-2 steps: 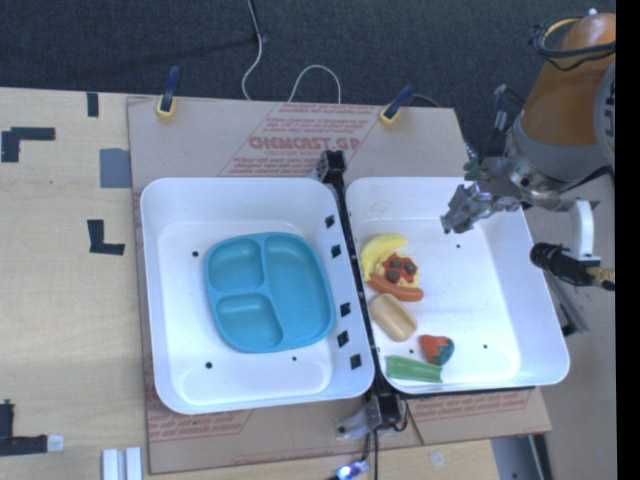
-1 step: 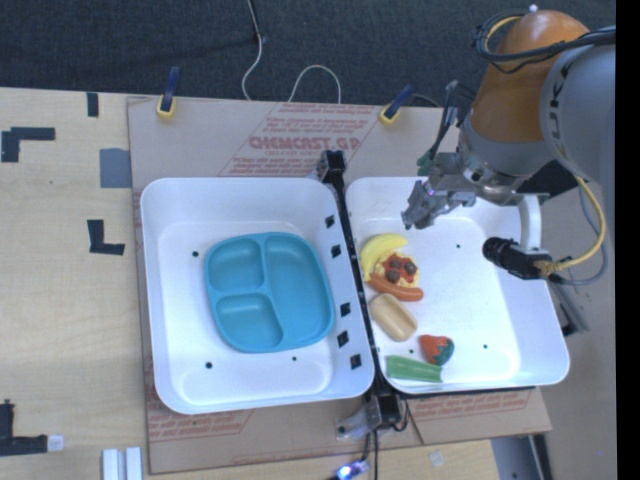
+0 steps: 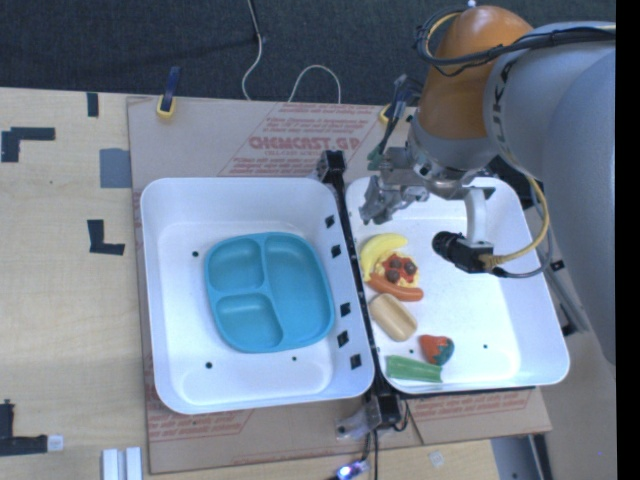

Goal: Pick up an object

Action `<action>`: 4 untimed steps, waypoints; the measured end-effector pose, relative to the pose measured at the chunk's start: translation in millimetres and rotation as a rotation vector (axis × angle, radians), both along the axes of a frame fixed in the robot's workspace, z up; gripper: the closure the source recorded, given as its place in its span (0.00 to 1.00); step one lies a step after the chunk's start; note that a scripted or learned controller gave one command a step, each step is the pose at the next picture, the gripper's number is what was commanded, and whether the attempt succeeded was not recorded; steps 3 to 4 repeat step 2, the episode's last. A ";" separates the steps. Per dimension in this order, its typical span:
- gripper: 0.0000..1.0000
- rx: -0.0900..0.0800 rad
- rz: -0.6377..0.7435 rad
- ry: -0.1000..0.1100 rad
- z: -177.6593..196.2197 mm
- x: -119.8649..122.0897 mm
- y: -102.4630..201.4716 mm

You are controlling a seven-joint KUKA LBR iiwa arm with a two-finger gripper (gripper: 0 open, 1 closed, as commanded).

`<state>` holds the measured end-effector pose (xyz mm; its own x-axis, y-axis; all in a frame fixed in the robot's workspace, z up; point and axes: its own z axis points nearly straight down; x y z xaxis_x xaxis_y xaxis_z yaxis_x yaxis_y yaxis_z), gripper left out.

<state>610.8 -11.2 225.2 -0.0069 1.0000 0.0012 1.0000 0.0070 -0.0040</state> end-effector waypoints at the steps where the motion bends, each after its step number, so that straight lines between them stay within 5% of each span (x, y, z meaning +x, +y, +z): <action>1: 1.00 0.001 0.000 -0.002 7.6 10.5 52.1; 2: 1.00 -0.001 -0.001 -0.001 -4.0 17.8 101.3; 4: 1.00 -0.001 -0.001 -0.001 -4.0 17.8 101.3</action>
